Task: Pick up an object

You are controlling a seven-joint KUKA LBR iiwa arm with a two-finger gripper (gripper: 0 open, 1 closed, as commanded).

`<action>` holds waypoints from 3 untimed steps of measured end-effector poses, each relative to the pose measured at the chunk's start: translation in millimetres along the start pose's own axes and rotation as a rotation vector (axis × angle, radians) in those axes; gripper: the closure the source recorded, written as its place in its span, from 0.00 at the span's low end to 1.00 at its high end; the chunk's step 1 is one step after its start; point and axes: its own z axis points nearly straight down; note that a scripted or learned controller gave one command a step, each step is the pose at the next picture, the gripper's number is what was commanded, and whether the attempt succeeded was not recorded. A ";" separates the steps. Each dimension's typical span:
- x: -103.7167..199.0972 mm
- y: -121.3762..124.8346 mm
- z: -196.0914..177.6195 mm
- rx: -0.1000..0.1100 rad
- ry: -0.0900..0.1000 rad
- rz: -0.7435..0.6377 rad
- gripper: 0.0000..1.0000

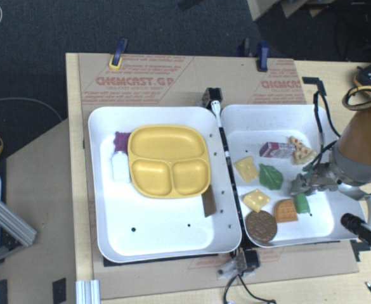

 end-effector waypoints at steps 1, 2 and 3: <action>5.5 6.8 -46.1 -0.005 -0.003 -0.003 1.00; 4.6 7.0 -89.0 -0.006 -0.004 -0.003 1.00; 4.4 8.4 -132.6 -0.007 -0.004 -0.003 1.00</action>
